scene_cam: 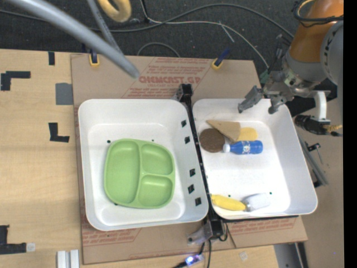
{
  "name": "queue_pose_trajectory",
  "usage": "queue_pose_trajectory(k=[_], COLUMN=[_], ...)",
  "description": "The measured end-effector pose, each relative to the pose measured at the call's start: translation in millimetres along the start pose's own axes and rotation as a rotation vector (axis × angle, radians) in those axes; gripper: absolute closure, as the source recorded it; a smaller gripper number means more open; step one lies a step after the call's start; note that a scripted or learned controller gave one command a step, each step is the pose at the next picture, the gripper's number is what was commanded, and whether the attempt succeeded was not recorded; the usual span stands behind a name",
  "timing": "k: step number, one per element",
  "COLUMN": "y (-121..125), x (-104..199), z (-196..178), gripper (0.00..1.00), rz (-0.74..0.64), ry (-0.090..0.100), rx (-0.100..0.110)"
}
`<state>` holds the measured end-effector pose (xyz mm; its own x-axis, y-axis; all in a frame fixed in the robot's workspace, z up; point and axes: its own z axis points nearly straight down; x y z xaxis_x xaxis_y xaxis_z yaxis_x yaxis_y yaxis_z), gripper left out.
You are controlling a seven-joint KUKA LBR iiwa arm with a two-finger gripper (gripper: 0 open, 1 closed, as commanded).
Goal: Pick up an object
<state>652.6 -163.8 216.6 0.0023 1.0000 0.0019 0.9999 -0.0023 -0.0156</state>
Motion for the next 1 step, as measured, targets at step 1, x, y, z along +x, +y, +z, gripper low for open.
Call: queue_pose_trajectory(k=[1], y=[2.7], x=[0.5], z=[-9.4], gripper=[0.0], rz=[-0.003], ry=[-0.002], rx=[-0.014])
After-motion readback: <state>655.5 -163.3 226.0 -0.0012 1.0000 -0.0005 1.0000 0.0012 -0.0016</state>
